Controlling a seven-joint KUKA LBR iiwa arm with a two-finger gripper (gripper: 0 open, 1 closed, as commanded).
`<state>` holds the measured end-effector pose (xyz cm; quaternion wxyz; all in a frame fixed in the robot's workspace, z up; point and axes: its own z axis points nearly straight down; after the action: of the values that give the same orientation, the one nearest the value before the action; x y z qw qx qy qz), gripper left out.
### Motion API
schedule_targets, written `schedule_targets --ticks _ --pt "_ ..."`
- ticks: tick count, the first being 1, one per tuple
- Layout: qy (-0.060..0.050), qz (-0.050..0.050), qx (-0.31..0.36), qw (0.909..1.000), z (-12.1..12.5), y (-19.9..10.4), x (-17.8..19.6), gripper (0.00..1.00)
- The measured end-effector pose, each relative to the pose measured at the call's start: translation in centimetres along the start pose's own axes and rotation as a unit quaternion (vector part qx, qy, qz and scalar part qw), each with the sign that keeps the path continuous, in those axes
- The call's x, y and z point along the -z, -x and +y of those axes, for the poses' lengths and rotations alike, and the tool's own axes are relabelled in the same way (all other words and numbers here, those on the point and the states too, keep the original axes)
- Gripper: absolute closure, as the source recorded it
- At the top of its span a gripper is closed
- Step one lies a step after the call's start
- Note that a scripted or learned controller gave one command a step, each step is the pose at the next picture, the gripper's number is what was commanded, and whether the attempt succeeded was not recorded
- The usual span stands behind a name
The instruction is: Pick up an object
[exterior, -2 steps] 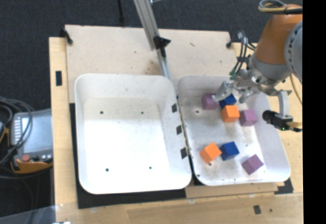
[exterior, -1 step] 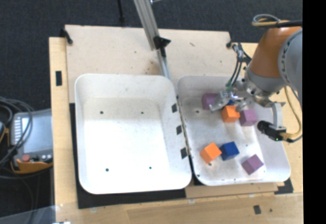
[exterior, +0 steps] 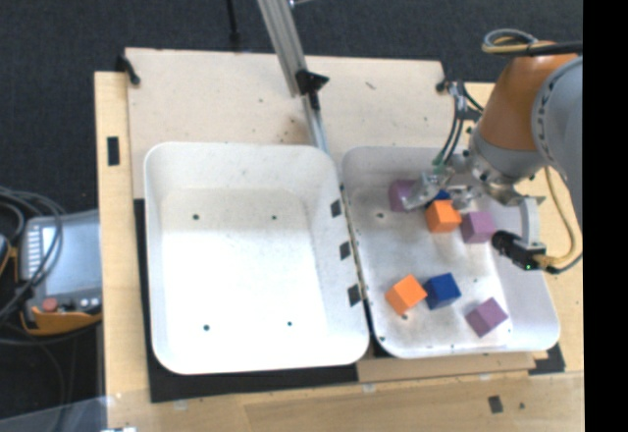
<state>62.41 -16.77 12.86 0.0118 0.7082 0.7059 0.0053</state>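
- Closest to me, at the bottom of the view, I see the front rim of the right bin [exterior: 461, 350] and of the left bin [exterior: 245, 361]. That makes two white bins, side by side on the bench [exterior: 196, 96].
- In the right bin I count three blocks near the front: one purple block [exterior: 487, 316], one blue block [exterior: 443, 290] and one orange block [exterior: 405, 294]. The blue one and the orange one touch each other.
- Farther back in the same bin I count three more: a second orange block [exterior: 443, 216], a second purple block [exterior: 478, 226] just beside it, and a third purple block [exterior: 402, 193] to the left.
- So I count two orange, three purple and one blue that I can see whole.
- The gripper [exterior: 446, 192] hangs right over the far orange block. A bit of blue peeks out under it, and I cannot tell what it is.
- I cannot tell how the jaws stand.
- Behind it is the grey arm with its orange band [exterior: 515, 106].
- Farthest back, a metal pole [exterior: 280, 18] leans over the bench.
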Motion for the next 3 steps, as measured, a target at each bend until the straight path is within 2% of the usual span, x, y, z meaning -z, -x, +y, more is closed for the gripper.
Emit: schedule_targets --ticks 1,2,3 --pt "0.003 -0.001 -0.002 1.0 0.2 0.2 1.0 1.0" --pt "-0.009 0.003 -0.001 1.0 0.3 0.9 5.6 1.0" --pt "-0.01 0.004 0.001 0.9999 0.5 1.0 8.5 1.0"
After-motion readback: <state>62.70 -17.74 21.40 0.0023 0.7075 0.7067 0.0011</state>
